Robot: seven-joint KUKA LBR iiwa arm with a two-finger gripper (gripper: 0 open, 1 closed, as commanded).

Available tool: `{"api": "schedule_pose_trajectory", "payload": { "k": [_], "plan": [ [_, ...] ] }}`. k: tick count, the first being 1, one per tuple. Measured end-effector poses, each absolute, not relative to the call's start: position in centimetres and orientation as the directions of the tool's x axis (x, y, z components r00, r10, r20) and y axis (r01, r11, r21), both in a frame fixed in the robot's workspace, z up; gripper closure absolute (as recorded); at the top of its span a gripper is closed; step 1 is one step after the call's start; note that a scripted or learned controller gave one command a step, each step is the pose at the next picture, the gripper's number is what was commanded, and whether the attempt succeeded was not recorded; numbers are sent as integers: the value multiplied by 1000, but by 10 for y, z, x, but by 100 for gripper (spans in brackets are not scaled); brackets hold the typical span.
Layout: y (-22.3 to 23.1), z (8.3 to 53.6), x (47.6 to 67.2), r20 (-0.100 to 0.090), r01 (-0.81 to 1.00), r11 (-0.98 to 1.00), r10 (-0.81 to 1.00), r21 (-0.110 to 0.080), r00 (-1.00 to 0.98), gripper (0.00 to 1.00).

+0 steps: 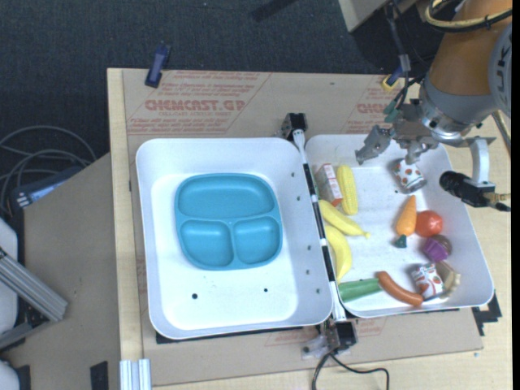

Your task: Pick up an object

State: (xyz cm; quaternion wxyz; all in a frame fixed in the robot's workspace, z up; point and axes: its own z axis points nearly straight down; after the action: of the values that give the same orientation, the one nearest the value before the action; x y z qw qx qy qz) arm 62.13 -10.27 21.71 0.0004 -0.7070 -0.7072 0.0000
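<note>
Over the right bin's [475, 254] far edge, we see the end effector [396, 147] hanging from the grey arm with its orange band [475, 19]. One finger [372, 146] juts left, another sits near the small cup, and nothing lies between them, so we read it as spread and holding no object.

Right bin contents, noted from far to near:
- a small white cup with red spots [409, 175], tipped on its side, just under the end effector (touching or not, we cannot tell)
- a corn cob [348, 188] beside a brownish packet [328, 182], both near the left wall
- two bananas [340, 227] lying along the same wall, one overlapping the other
- a carrot [405, 215] touching a red tomato [429, 223]
- a purple vegetable [437, 249] just nearer than the tomato
- a small red-and-white can [429, 279] at the near right corner
- a reddish sausage [398, 288] and a green piece [358, 288] along the near wall

Left bin [162, 287]: a blue divided plate [228, 219], three compartments, sits roughly central.

Both bins rest side by side on a counter [203, 96] covered with printed brown board. A blue clip [157, 66] lies at its far left edge. Cables [32, 165] coil on the dark floor to the left.
</note>
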Motion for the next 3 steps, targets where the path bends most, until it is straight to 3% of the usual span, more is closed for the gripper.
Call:
{"api": "schedule_pose_trajectory", "payload": {
  "k": [1,2,3],
  "plan": [
    [-191,91,604,0,1000,-1,1000,-3,1,0],
    [-178,84,562,1,1000,0,1000,-1,0,0],
    [-178,95,563,0,1000,-1,1000,1,1,100]
  ]
}}
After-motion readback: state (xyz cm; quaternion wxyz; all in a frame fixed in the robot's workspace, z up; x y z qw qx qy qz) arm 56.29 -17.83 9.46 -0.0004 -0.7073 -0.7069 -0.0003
